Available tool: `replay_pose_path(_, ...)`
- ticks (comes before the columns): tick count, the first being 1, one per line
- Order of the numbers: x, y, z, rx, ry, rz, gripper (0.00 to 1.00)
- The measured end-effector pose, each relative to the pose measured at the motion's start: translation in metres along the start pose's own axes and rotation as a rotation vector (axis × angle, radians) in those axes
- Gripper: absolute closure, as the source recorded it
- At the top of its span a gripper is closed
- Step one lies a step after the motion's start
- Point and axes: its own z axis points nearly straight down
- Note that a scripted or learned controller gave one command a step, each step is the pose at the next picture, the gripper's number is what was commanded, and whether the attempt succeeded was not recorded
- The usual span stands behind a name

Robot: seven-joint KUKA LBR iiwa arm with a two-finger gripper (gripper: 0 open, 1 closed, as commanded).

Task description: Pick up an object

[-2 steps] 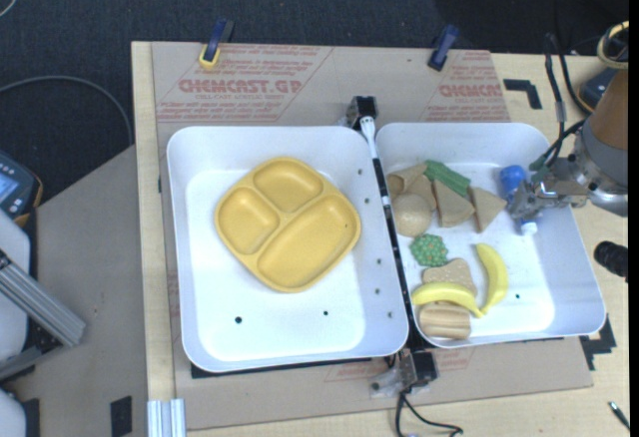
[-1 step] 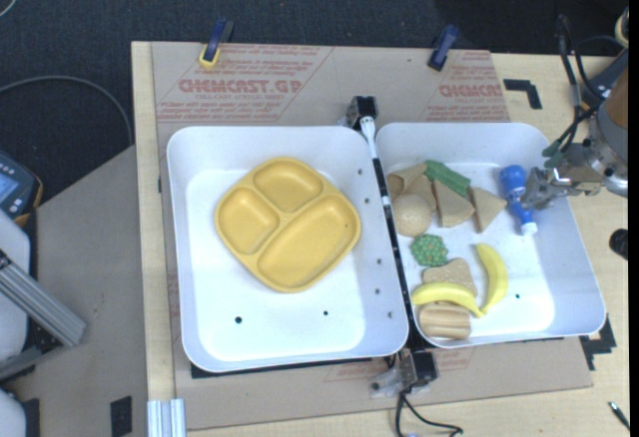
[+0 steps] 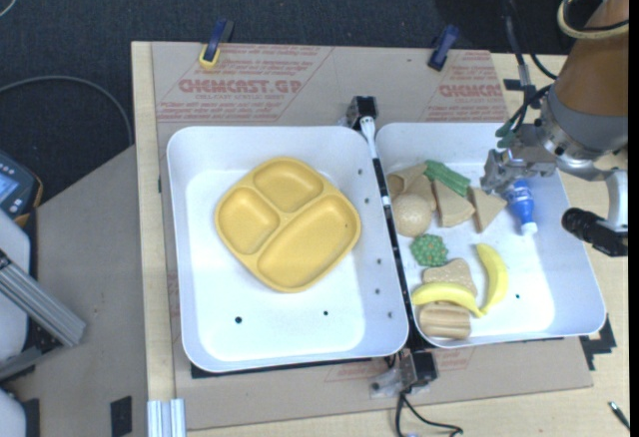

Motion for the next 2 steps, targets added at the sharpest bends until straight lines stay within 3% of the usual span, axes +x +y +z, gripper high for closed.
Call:
replay_pose_path(1, 0.044, 0.024, -0.018, -0.001, 0.0, 0.001, 1.0)
replay_pose_path(2, 0.045, 0.029, 0.002, 0.007, 0.001, 0.004, 1.0)
